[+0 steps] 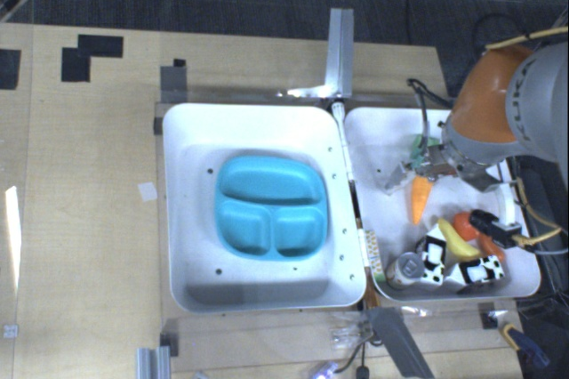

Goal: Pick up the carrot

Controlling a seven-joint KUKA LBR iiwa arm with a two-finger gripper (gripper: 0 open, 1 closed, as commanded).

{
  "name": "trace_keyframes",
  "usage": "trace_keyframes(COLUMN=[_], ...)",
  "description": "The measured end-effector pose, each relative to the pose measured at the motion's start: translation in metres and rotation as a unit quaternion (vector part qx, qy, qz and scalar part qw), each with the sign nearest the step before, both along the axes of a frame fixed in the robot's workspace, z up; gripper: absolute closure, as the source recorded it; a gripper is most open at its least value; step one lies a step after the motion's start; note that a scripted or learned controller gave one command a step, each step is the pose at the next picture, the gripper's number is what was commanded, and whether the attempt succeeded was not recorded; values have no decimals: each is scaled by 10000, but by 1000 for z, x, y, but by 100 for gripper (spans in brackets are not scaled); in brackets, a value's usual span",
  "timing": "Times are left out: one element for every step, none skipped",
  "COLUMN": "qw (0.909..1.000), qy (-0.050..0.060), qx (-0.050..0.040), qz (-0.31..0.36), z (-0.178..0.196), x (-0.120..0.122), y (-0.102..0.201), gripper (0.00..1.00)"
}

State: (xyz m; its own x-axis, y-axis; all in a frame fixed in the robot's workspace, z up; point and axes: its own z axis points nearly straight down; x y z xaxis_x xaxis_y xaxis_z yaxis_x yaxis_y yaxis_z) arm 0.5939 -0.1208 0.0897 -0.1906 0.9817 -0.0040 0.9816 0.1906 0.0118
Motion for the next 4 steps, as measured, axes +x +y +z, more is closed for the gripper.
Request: trace_keyframes(qw=[10000,9999,10000,9979], qy=[-42,19,19,44], qx=[9,0,2,13], qz=[14,-129,3,-642], z=[12,140,256,164], x=[3,-6,8,3], y=[2,-16,10,70], gripper=[100,100,100,100])
